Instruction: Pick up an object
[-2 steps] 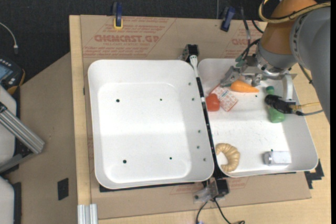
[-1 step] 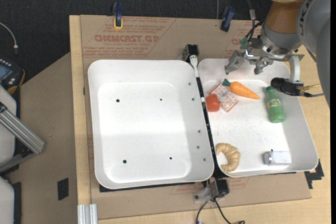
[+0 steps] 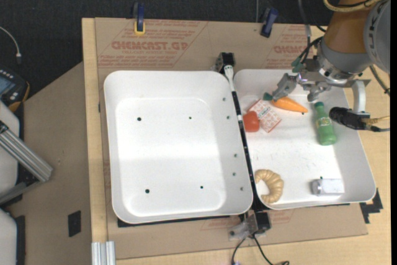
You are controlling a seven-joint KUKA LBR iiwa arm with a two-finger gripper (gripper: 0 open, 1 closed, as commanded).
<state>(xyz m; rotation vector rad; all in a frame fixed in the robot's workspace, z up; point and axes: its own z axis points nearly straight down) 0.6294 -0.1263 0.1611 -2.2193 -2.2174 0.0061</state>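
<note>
My gripper (image 3: 291, 94) hangs over the back of the right bin (image 3: 353, 161), open, its two fingers spread to either side just above an orange carrot (image 3: 290, 105). Nothing sits between the fingers. The carrot lies flat on the bin floor. To its left are a white packet with red print (image 3: 266, 115) and a small red tomato (image 3: 251, 123), touching each other. A green bottle (image 3: 323, 125) lies to the carrot's right. Near the front of the bin are a tan croissant (image 3: 270, 185) and a small white block (image 3: 327, 186).
The left bin (image 3: 118, 133) adjoins the right one along a black divider (image 3: 239, 127). Both rest on a cardboard sheet (image 3: 180, 40) held by clamps at the back. The arm's orange and grey wrist (image 3: 353, 22) rises at the upper right.
</note>
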